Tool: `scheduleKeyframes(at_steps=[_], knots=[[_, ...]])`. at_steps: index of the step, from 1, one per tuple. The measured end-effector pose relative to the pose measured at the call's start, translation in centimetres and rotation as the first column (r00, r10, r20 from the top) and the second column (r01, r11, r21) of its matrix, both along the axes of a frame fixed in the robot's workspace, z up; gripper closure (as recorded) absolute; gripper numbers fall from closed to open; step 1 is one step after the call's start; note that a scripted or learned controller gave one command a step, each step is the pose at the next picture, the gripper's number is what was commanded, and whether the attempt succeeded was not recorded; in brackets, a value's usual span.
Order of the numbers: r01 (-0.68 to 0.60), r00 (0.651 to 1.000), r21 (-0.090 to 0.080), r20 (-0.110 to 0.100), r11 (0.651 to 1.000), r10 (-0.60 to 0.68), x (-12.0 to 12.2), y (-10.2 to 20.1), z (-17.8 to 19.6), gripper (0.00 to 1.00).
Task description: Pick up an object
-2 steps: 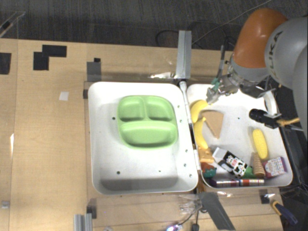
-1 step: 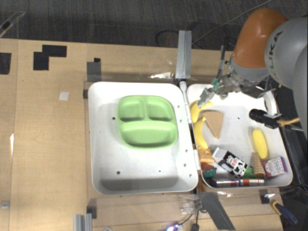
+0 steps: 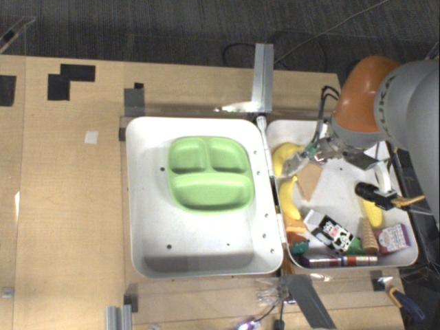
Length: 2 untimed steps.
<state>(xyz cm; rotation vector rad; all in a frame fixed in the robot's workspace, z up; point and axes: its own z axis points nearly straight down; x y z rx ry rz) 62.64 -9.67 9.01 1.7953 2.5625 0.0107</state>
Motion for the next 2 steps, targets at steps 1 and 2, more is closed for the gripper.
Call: scheduleKeyframes(at_steps=[1, 2], knots=[[-0.004, 1.0, 0.002, 0.007, 1.0, 0.004, 0.2, 0.3, 1.2, 1.0], [0.112, 0.994, 0.003, -0.007, 0.994, -0.112, -1.7, 6.6, 11.5, 1.0]])
